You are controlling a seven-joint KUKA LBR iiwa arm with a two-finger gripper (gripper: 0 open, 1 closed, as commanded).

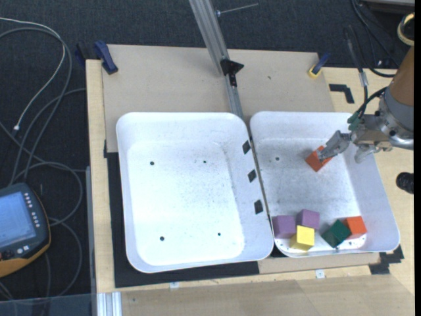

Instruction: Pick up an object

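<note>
1. I see the gripper (342,145) over the right bin (371,176); I cannot tell its state.
2. An orange block (316,159) sits at one fingertip.
3. Purple (284,226), yellow (304,236), green (338,232) and orange (356,226) blocks line the near edge.

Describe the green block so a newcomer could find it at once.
Go to the right bin of the two white bins and look at the row of blocks along its near edge. The green block sits between the yellow block and the orange block, the row's only dark green piece.
</note>
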